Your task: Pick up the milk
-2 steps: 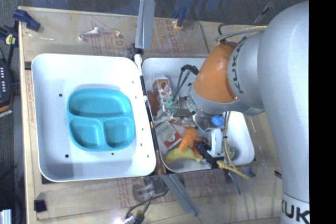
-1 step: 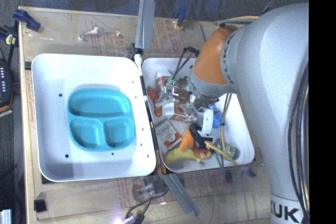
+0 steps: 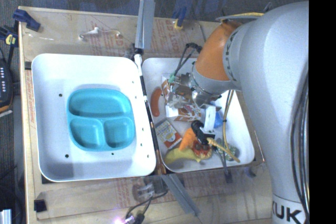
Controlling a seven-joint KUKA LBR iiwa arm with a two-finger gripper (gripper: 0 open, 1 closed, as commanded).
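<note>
A grey arm with an orange band is reaching over the right bin on a wooden worktop, its fingers hanging low among crowded toy food, though whether they are open, closed or gripping anything cannot be told. The milk, seemingly a small white carton, is lying just below the fingers, with a red sausage just to their left and an orange carrot farther below. The arm is apparently lowering for the grasp; next it needs to close squarely on the carton and lift it clear.

A robot lab — clamped plywood bench, white bins, loose cables.
</note>
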